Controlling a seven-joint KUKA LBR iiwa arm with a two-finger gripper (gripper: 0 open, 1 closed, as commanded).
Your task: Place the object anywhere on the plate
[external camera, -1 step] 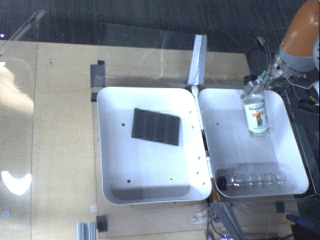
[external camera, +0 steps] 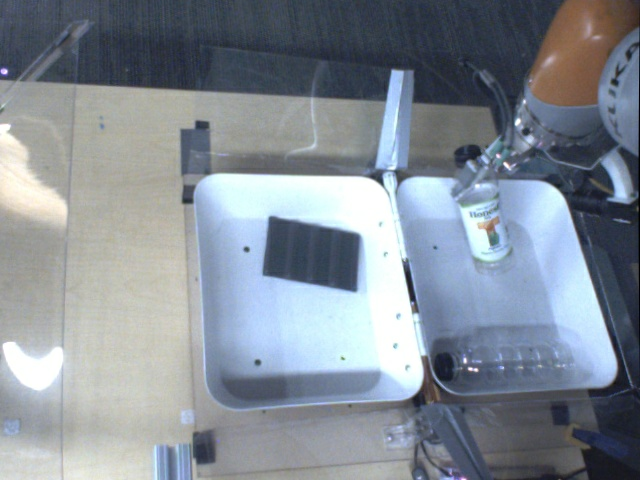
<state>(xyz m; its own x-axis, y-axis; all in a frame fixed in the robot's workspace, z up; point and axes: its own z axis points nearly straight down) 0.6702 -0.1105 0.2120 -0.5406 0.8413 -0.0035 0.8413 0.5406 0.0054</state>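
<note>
A small clear bottle [external camera: 486, 230] with a white, orange and green label stands tilted in the right bin [external camera: 585, 268], near its back. My gripper [external camera: 479, 179] reaches in from the upper right and is shut on the bottle's top, which sits between its fingers. Whether the bottle's base rests on the bin floor or hangs just above it is unclear. The plate [external camera: 311, 253] is a dark grey ribbed rectangle lying flat in the left bin [external camera: 230, 298], towards its back, well to the left of the gripper.
A clear plastic bottle with a black cap [external camera: 505, 360] lies on its side along the right bin's front wall. A raised rim [external camera: 403, 268] divides the two bins. A metal bar [external camera: 396, 118] stands behind the bins. Cables [external camera: 600, 203] trail at the right.
</note>
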